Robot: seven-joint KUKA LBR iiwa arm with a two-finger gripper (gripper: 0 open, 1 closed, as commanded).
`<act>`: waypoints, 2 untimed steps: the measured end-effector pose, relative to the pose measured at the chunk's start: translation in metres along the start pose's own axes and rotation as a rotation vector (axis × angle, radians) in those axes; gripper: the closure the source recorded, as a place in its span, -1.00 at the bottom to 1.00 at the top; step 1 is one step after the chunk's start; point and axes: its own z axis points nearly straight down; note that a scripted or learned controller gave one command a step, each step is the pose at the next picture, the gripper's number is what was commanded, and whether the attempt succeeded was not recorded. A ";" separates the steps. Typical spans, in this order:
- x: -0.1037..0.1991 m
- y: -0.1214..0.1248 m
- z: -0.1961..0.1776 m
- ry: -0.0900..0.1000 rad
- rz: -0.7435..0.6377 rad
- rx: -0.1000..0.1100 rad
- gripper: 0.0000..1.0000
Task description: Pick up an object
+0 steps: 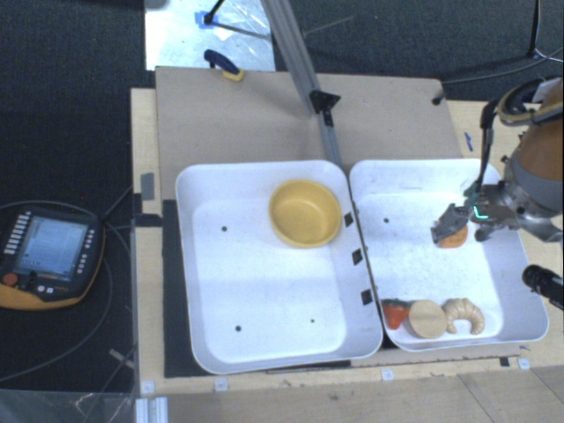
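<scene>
Camera view, near to far. Counter: one brown board carrying two shallow white bins side by side.

Nearest, along the front wall of the right bin, three small items in a row:
- one red piece at the left, tucked in the front-left corner;
- one round tan disc, touching or just beside the red piece;
- one pale curled croissant-shaped item, just right of the disc.

Mid-depth, right bin: one orange object near the right wall, well apart from the front row. One hand sits directly over it, dark fingers covering its top edge. Cannot tell whether the fingers are spread or pinching the orange object, nor whether it is resting on the bin floor. One grey arm with an orange band enters from the right edge.

Left bin: one yellow bowl, upright, in the far-right part, near the wall shared with the right bin.

Off the counter to the left, on dark floor: one control pendant with a lit screen, cable trailing.

Far: one grey pole running aslant to the counter's back, one blue-and-yellow clamp at the counter's far-left edge.
</scene>
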 end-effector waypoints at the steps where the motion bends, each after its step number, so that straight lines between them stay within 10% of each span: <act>1: 0.000 0.000 0.000 0.000 0.000 0.000 -1.00; 2: -0.003 0.009 0.050 0.000 0.000 0.004 -1.00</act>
